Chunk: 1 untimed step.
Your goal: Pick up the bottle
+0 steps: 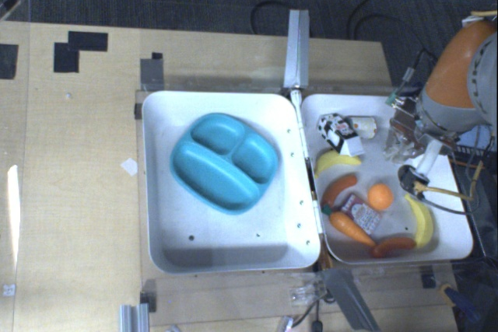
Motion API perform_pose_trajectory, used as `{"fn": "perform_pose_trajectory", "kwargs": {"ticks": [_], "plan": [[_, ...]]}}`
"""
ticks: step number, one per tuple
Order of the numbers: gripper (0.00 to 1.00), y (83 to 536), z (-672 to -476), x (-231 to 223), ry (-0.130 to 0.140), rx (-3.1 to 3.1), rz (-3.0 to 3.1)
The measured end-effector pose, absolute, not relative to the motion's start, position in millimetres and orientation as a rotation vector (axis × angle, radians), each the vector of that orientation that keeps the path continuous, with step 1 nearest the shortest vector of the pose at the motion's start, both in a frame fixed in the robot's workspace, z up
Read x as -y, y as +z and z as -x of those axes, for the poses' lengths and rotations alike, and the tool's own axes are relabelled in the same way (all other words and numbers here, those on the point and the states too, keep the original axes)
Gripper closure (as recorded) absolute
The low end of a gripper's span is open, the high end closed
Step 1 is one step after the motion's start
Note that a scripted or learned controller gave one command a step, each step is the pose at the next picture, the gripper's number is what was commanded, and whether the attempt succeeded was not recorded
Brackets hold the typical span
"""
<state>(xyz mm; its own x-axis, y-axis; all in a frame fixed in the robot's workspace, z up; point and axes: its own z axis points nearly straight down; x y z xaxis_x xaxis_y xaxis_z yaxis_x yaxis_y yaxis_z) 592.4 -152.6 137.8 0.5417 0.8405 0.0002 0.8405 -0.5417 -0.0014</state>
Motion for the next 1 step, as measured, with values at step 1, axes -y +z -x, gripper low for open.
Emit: {"fn": "perform_pose_trajectory", "kwargs": {"ticks": [1], "plan": [[1.0,244.6,-551.2,172.9,-0.001,1.193,2.908]]}}
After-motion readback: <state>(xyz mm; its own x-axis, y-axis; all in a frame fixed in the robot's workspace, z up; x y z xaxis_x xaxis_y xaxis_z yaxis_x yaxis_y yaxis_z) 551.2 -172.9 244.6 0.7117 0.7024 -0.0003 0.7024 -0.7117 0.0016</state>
